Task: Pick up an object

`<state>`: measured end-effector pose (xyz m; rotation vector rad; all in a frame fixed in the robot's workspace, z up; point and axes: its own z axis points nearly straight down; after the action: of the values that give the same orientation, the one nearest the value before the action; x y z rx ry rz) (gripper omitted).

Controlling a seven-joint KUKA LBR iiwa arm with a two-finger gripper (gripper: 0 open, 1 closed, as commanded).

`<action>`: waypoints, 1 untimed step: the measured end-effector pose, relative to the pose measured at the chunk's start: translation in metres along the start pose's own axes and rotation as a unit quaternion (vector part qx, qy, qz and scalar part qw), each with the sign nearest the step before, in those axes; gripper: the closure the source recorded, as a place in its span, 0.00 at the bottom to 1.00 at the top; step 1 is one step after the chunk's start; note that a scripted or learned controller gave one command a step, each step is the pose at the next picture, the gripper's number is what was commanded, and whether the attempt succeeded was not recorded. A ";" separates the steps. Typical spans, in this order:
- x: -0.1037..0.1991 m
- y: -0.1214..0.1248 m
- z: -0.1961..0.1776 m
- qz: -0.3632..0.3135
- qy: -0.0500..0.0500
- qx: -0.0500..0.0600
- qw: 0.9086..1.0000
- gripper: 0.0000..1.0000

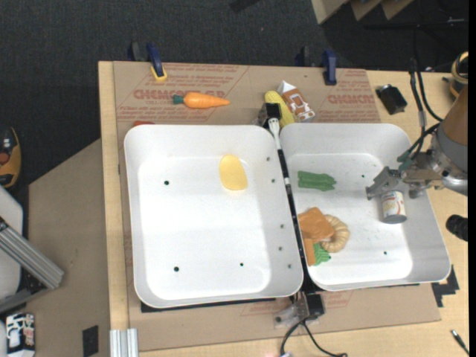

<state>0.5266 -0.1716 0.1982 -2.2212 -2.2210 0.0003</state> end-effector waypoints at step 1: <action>0.062 0.025 0.100 -0.003 0.002 0.003 1.000 0.00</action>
<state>0.5511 -0.1093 0.0983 -2.2092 -2.2220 0.0027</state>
